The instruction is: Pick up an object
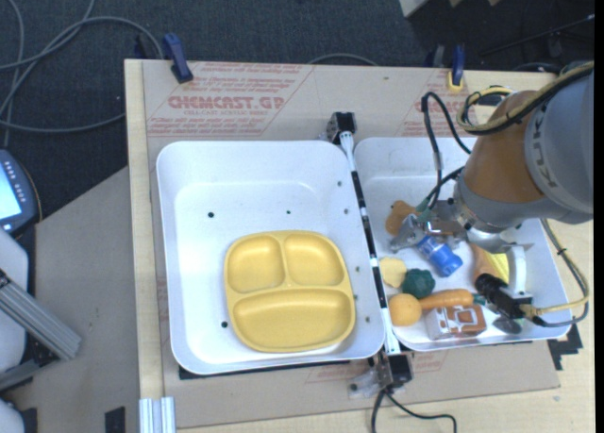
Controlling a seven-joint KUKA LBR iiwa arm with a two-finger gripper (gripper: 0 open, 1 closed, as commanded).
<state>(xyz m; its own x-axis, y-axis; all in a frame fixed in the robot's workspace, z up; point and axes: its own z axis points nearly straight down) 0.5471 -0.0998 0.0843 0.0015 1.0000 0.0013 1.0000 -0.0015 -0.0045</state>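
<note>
My gripper hangs low over the left part of the right bin. It sits just above a blue cylinder and beside a brown piece to its upper left. Whether it touches either one is hidden by the wrist. Below it lie a green broccoli-like piece, a yellow-orange ball, a carrot and a white and orange box. A yellow banana lies partly under the arm.
The left bin holds a yellow divided plate in its lower middle. A small pale yellow piece rests against the divider between the bins. The grey and orange arm covers the right bin's right side.
</note>
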